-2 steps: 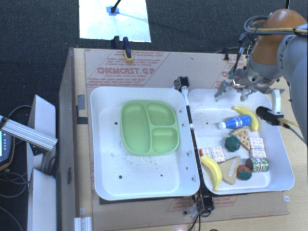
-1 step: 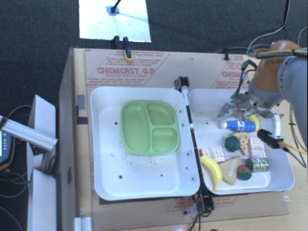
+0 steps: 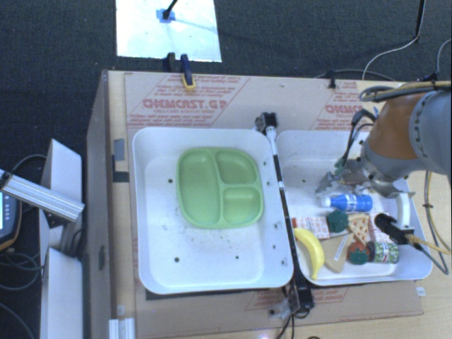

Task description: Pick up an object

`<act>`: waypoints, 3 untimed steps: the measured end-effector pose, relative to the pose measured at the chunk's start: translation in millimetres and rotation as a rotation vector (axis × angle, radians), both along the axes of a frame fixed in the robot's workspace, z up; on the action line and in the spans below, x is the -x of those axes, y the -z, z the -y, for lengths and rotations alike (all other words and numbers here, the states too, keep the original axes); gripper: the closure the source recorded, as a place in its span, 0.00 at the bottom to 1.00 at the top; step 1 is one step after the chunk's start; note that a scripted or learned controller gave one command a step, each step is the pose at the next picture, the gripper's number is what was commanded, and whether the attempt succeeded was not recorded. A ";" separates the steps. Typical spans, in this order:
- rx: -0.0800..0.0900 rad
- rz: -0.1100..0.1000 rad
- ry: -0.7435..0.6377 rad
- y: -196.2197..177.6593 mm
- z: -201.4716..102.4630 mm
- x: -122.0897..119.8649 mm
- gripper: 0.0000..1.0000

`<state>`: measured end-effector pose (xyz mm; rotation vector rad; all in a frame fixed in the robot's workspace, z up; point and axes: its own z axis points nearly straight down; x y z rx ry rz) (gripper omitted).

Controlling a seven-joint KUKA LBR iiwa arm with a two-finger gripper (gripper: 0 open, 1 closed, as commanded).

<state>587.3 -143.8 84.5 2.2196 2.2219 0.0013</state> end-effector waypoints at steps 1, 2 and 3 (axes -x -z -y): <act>0.000 -0.001 0.000 0.3 -13.9 43.8 0.00; 0.000 0.000 0.000 -1.3 -22.7 79.3 0.00; 0.002 0.003 -0.002 -78.7 -1.7 11.5 0.00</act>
